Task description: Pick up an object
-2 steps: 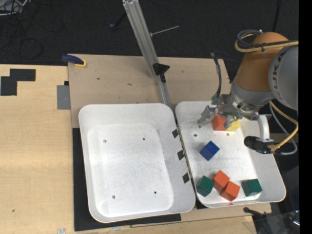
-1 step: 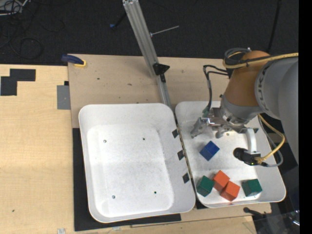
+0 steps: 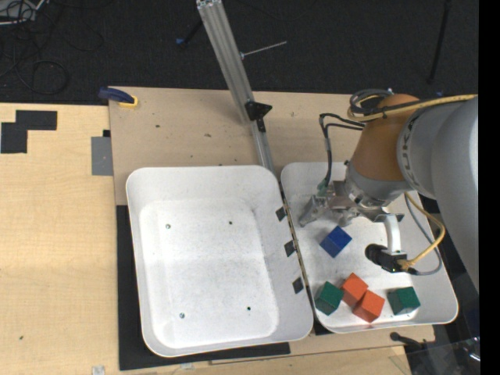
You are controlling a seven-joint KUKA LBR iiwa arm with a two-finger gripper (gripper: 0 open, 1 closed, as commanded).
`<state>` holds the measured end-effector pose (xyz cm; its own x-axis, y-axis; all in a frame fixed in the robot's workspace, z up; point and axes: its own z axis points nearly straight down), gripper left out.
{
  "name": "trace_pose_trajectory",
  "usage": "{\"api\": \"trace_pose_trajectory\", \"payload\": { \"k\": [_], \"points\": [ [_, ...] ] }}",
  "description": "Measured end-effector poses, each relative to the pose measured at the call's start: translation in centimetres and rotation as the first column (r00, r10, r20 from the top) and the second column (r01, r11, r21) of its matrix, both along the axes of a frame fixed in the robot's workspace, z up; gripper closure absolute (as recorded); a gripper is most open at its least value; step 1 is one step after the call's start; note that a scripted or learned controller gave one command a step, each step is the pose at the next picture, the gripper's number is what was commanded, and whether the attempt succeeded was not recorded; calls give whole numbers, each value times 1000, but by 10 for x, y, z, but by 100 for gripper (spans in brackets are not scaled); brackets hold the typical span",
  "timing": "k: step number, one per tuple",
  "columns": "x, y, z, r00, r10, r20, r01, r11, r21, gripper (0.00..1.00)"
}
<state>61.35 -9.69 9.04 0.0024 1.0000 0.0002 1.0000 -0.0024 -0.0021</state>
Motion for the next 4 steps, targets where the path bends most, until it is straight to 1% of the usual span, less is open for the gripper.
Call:
{"api": "trace_pose_trajectory", "payload": {
  "k": [1,2,3,4],
  "points": [
    [0,-2,11,1000,-8,0,8,1000,2,100],
    [-4,-10,60,1000,-3,3,3,1000,-1,100],
    [-7,-14,122,1000,1,6,-1,1000,-1,100],
    [-7,-14,123,1000,3,0,-3,1000,0,100]
  ]
}}
